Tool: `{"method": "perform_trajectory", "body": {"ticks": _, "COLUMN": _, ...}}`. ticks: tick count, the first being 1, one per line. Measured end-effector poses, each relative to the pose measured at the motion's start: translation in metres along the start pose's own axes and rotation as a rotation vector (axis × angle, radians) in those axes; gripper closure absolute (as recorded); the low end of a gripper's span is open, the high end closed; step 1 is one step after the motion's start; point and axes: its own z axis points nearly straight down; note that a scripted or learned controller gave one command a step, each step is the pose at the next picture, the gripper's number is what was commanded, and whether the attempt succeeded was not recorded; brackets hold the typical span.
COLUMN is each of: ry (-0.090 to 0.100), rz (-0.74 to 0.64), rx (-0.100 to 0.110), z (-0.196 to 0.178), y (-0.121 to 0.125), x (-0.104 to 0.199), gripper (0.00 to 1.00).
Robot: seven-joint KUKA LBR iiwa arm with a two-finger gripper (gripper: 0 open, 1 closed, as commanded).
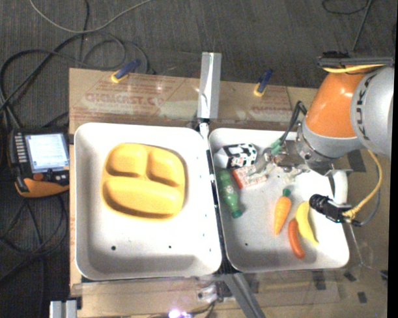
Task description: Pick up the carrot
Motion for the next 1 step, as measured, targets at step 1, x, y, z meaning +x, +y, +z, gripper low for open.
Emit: {"method": "perform_trajectory", "body": {"ticks": 1, "ry": -0.001, "rz": -0.008, "rx": -0.001, "z": -0.0486, "y": 0.0045, "x": -0.0118, "gripper": 0.00}}
